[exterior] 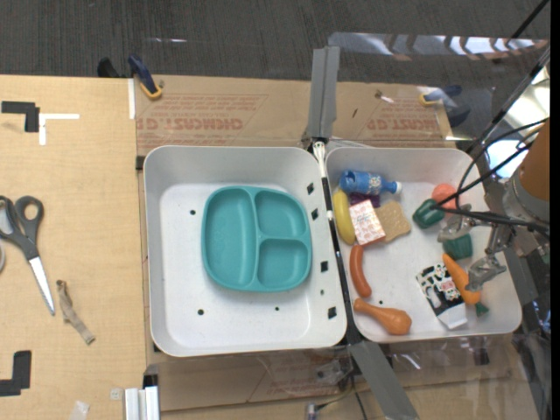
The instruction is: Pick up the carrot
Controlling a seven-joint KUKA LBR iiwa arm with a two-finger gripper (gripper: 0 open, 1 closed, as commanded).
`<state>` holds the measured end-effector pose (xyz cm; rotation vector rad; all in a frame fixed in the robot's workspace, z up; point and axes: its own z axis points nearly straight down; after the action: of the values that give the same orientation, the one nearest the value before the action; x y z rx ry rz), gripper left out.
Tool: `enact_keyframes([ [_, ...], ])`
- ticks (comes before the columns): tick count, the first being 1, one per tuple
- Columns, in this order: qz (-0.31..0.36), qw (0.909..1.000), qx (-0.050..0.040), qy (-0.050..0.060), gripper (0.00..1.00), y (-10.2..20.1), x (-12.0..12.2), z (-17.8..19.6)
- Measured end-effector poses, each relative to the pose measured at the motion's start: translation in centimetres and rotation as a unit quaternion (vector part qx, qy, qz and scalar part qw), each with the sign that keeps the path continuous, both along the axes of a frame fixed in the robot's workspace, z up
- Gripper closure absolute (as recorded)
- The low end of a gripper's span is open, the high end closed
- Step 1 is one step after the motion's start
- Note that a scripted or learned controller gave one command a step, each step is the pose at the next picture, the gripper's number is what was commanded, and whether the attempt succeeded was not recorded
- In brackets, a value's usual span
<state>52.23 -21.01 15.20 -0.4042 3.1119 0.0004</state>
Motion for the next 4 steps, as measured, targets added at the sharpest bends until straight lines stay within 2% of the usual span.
enact_keyframes([
  [1, -0.074, 0.9972, -0.0022, -0.006, 0.00, -1.2, -1.9, -4.3],
  [2, -0.094, 0.9954, -0.0082, -0.017, 0.00, -0.3, -2.9, -4.3],
  [3, -0.104, 0.9944, -0.0084, -0.014, 0.00, 0.5, -2.7, -4.4],
  [4, -0.144, 0.9894, -0.0071, -0.018, 0.00, 0.6, -3.2, -4.4],
])
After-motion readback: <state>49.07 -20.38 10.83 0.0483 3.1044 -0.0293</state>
